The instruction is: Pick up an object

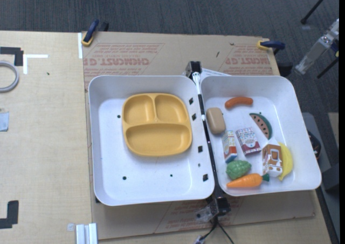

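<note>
Grey carpet shows beyond a pale wooden table (43,146), on which a cardboard sheet (140,54) is held by clamps at its far corners. Two white bins sit side by side on the sheet, touching along their inner walls. The left bin (108,183) holds a yellow divided plate (156,124), lying flat near the bin's far half. The right bin (294,102) holds all the loose items: a sausage (239,102) at the far side, a tan roll (216,120) by the inner wall, a melon slice (262,126), a red-and-white carton (248,141), a small box (230,146) just beside it, a green piece (237,169), a carrot (245,182) along the near wall, an orange carton (272,161), and a banana (287,162) touching that carton. The tool (323,46) appears at the upper right edge, over the floor and well apart from both bins; its state cannot be told.
</note>
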Motion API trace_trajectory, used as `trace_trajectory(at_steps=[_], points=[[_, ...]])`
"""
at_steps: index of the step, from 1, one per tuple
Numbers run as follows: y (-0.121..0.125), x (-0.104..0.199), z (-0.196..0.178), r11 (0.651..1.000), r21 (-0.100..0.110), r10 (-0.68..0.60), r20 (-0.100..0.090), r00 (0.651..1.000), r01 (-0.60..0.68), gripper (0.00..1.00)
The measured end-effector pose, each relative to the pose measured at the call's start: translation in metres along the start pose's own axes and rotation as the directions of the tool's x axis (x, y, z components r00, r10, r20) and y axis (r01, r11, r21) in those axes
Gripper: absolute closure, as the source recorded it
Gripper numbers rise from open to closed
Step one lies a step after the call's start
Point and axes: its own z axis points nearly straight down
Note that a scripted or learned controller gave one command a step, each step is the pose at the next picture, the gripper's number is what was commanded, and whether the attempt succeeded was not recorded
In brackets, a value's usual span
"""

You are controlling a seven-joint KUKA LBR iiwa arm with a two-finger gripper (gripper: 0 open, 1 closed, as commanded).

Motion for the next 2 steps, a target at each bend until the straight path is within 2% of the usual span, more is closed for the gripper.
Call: trace_trajectory(at_steps=[1,2], points=[[-0.044,-0.009,0.190,0.986,0.001,-0.169,-0.002,0.986,0.169,0.00],[-0.062,-0.008,0.404,0.920,0.000,-0.391,-0.004,0.920,0.391,0.00]])
